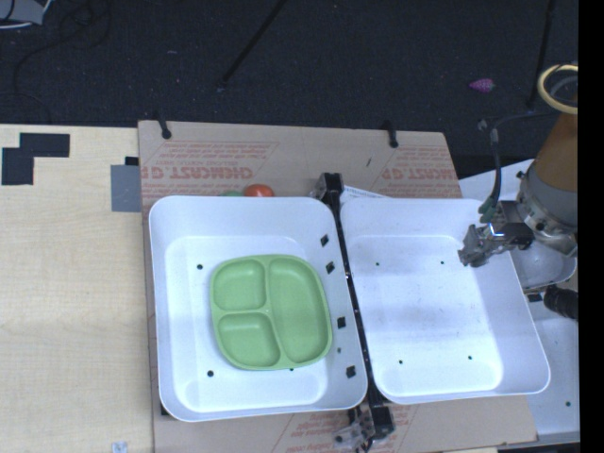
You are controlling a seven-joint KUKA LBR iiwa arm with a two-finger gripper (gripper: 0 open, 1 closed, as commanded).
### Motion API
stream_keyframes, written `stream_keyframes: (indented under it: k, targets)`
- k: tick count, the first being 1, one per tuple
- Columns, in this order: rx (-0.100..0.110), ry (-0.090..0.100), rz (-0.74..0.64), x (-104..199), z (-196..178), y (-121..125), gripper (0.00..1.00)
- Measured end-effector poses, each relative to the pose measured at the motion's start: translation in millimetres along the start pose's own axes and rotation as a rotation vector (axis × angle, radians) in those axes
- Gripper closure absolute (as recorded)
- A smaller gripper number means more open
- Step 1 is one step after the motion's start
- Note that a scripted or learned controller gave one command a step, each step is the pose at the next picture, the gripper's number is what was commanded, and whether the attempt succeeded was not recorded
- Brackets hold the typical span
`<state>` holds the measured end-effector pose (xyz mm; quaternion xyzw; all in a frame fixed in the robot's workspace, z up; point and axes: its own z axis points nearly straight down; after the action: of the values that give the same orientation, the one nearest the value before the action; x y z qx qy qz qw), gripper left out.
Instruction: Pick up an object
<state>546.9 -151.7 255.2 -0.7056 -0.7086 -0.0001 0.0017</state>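
Jaws (479, 249): dark metal, at the end of the arm (557, 173), poised at the right bin's far right rim. Whether they stand open or shut cannot be told from this slant; nothing shows between them.

Green plate (271, 310): three compartments, lying flat in the middle of the left bin (179, 253), well apart from the jaws. The only thing inside either bin, so judged the likely thing to pick up.

Right bin (528, 347): white, shallow, bare floor with a few small dark dots (probably fixing holes).

Red ball (258, 192): small, round, just behind the left bin's far wall, resting on the cardboard (283, 163); half hidden by the rim. A trace of green shows beside it, too little to name.

Divider (342, 281): black strip where the two bins meet.

Table (66, 281): pale wood, to the left of the bins.

Handling note, offered as judgement: the step in hand appears to be the approach. The arm would need to cross the divider to the left bin. A flat plate gives little to pinch from above; the raised outer rim or one of the inner ridges looks the best purchase, with the jaws set astride it, opened wide before descending. Coming down on a compartment floor would likely close on nothing.
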Motion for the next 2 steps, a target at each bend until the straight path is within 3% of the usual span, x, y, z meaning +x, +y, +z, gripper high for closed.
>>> stream_keyframes:
  k: [2]
  targets:
    - [0.002, 0.0, -0.001, 109.4, 7.3, -1.0, 1.0]
